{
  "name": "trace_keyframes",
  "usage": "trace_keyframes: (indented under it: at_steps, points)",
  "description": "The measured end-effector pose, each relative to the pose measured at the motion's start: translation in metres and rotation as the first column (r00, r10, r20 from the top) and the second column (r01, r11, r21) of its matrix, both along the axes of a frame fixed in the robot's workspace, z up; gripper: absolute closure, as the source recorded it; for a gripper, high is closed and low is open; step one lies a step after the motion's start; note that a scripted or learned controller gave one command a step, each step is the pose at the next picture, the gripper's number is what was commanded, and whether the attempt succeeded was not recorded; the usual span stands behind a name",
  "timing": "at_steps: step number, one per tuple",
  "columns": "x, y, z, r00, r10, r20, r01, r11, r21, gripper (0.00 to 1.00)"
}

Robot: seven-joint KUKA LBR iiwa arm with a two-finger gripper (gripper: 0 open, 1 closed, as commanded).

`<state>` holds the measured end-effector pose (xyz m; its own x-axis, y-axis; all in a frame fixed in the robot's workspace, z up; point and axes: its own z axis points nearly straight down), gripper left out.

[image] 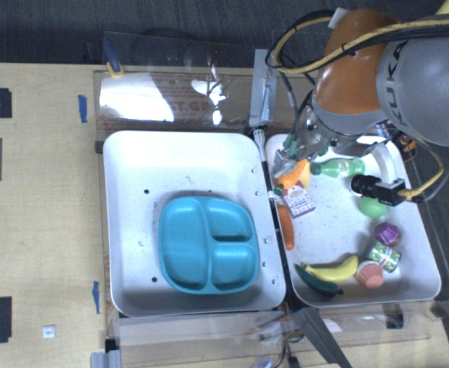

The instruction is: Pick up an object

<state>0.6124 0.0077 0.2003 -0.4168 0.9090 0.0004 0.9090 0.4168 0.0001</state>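
Note:
My gripper [289, 156] hangs low over the far left corner of the right bin [420, 240], under the arm's orange band. Directly beneath its tip lies a small orange piece [296, 177], and whether the two touch is unclear. A white and pink packet [299, 202] lies just in front of that, and a long orange carrot [286, 228] rests along the bin's left wall. To the right of the gripper lies a green bottle [338, 167] on its side.
The right bin also holds a green ball [372, 206], a purple item [388, 234], a green can [385, 258], a pink cup [369, 276] and a banana [330, 268]. A blue divided tray [207, 242] sits in the left bin [132, 167].

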Motion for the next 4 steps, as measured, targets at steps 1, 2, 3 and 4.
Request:
trace_keyframes:
  at_steps: [1, 2, 3, 4]
  points:
    - [-0.051, -0.04, 0.034, 1.0, 0.011, 0.004, -0.011, 1.0, -0.002, 1.0]
    - [-0.111, -0.02, 0.024, 1.0, 0.027, -0.001, -0.027, 1.0, 0.0, 1.0]
    - [-0.03, 0.027, 0.024, 1.0, 0.003, 0.001, -0.003, 1.0, 0.0, 1.0]
    - [0.021, -0.009, 0.026, 0.989, 0.149, 0.005, -0.149, 0.989, -0.002, 1.0]
